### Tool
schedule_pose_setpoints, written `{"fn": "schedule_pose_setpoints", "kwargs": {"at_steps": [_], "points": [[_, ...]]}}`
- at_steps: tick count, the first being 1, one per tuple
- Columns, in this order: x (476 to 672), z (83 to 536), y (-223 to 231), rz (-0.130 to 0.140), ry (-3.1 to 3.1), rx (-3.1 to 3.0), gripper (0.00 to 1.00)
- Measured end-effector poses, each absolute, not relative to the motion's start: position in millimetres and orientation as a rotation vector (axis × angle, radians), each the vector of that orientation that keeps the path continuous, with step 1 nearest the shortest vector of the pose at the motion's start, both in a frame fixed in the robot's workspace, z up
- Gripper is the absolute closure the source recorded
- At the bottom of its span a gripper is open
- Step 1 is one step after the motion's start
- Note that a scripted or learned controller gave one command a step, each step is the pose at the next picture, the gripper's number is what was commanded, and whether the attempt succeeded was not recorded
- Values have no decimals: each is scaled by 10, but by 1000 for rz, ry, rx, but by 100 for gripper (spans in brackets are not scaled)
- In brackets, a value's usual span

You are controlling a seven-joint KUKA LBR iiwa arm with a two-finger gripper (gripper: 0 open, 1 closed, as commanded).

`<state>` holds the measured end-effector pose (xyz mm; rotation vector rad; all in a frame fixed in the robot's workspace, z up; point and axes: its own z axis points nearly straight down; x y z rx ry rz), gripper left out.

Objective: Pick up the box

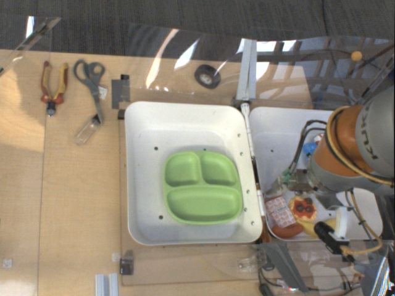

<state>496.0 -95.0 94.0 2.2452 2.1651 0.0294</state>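
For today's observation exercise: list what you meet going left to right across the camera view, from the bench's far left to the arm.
Red-handled pliers → scissors → green divided tray in the left bin → roll of tape → box → arm.

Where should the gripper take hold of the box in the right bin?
The box lies flat near the right bin's left wall, with other items against its right side. Probably come straight down from above and close across its two shorter-spaced edges; a sideways approach looks blocked by the wall.

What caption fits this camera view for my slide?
KUKA arm reaching into the right bin above a small printed box; green divided tray in the left bin.
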Motion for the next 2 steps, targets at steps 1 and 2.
{"fn": "schedule_pose_setpoints", "kwargs": {"at_steps": [1,2], "points": [[4962,939,-923,27,2133,2269,0],[4960,939,-924,27,2141,2262,0]]}}
